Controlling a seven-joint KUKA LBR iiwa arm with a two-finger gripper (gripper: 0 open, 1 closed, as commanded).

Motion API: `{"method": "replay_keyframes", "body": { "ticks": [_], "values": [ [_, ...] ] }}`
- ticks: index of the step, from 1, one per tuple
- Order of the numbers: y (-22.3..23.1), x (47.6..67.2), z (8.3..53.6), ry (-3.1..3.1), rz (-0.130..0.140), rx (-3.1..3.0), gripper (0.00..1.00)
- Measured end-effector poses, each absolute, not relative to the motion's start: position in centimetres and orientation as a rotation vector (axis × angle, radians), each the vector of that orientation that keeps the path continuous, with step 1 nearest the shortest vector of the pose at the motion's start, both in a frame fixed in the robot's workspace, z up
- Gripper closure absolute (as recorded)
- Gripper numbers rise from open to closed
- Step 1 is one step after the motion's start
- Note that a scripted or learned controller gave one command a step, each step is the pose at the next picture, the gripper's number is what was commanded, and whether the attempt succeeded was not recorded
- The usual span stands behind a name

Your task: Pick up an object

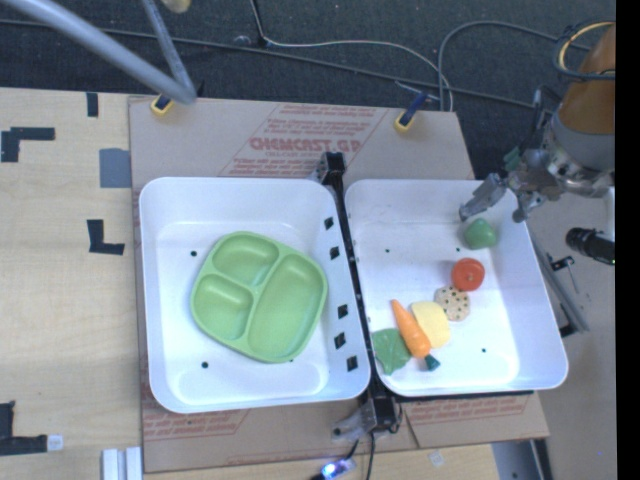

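Two shallow white bins sit side by side on a brown cardboard sheet. The left bin contains one thing, a light green divided plate with three compartments, lying flat and turned at an angle.

The right bin contains six small toy food items. One green round item lies nearest the bin's far right corner. Below it is one red tomato-like piece. Further toward the near edge, a cluster of four lies close together: one tan speckled cookie, one pale yellow block touching the cookie, one orange carrot lying aslant against the yellow block, and one green leafy piece just left of the carrot's lower end.

The gripper hangs over the far right corner of the right bin, just above the green round item. Its two fingers are spread apart, one reaching left and the other pointing down beside the bin's rim, and nothing is between them. The green round item lies on the bin floor just beside the fingertips; whether they touch it cannot be told.
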State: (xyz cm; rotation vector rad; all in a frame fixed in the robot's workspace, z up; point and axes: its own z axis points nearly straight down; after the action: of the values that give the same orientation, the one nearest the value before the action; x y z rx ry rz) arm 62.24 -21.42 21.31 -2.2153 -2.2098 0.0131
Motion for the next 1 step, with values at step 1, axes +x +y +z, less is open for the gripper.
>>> {"method": "replay_keyframes", "body": {
  "ticks": [1],
  "values": [
    [-21.37,62.55,22.19,-2.222,0.002,-2.220,0.00]
  ]
}}
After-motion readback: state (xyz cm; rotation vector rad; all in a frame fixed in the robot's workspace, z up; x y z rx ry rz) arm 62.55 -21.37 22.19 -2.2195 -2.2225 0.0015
